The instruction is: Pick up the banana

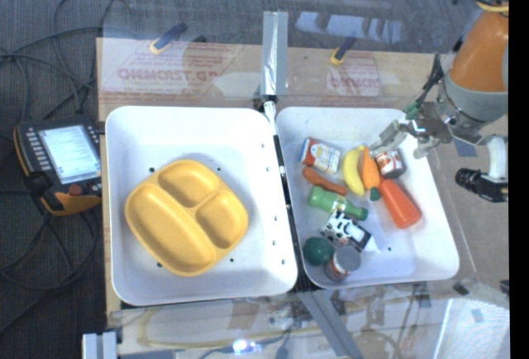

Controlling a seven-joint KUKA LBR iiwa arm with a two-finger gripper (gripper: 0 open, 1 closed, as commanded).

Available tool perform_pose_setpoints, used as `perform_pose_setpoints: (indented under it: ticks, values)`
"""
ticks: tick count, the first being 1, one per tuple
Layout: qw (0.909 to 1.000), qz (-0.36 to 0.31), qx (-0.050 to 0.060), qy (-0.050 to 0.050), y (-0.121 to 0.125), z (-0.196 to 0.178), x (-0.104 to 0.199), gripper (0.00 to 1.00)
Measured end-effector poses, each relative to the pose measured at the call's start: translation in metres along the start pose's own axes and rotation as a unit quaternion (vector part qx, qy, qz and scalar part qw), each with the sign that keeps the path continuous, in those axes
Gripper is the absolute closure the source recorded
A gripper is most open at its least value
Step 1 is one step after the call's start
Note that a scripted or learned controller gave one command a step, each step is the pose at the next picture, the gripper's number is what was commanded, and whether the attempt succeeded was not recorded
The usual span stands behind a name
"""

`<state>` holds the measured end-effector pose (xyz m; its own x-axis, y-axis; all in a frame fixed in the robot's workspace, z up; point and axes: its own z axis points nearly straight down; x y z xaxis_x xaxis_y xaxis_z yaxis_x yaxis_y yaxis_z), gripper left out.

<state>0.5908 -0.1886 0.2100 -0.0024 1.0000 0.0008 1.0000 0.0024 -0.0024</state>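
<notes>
My hand (397, 136) hangs over the right bin's (430, 262) upper right part, fingers apart and holding nothing. The banana (353, 170) lies just left of it and lower in view (long axis running up and down the picture), wedged between a small carton (321, 156) and a carrot (369, 171).

Grey arm (475, 97), orange band (482, 51), metallic silver gripper (397, 138).
</notes>
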Motion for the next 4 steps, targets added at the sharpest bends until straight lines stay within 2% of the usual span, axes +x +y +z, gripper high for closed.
perform_pose_setpoints:
  ticks: [1,2,3,4]
  values:
    - [0.9996,-0.029,-0.001,-0.001,0.041,-0.028,-0.007,0.0]
    - [0.9963,-0.085,0.0,-0.001,0.073,0.083,0.027,0.0]
    - [0.9948,-0.101,-0.014,-0.006,0.049,0.111,0.043,0.0]
    - [0.9948,-0.101,-0.015,-0.003,0.05,0.1,0.046,1.0]
